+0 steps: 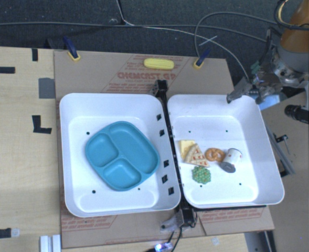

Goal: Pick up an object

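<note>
I see the small cup (pixel 231 159) lying on its side in the right bin (pixel 269 193), long axis running upper right to lower left, dark end lower left. Pincer (pixel 243 92) at upper right; spread unclear. Red cardboard (pixel 138 77) lettering unreadable.

Lighting is even and moderately bright, apparently from overhead. The white bins (pixel 217 109) read clean with soft shadows along their inner walls. Focus is slightly soft overall; the arm (pixel 293 30) at upper right appears blurred.
</note>
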Robot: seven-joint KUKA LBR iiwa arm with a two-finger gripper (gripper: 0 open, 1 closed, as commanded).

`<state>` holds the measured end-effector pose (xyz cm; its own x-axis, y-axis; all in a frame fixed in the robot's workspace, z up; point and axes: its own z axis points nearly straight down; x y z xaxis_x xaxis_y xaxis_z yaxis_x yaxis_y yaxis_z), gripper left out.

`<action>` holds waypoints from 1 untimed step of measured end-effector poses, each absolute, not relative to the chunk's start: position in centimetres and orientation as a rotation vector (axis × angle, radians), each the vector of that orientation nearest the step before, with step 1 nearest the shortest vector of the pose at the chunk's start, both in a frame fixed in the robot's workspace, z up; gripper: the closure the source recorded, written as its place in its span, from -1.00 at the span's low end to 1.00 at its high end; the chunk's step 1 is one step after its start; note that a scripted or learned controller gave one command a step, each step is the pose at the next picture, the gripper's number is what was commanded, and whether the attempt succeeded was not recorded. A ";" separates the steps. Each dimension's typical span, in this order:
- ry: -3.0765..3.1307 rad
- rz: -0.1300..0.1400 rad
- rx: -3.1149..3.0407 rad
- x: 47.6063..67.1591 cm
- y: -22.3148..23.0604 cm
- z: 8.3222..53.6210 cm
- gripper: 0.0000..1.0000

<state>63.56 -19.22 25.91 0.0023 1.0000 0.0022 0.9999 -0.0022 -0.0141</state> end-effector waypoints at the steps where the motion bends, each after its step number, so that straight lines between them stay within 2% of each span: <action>1: -2.223 0.002 -2.220 63.8 -19.1 26.8 -1.00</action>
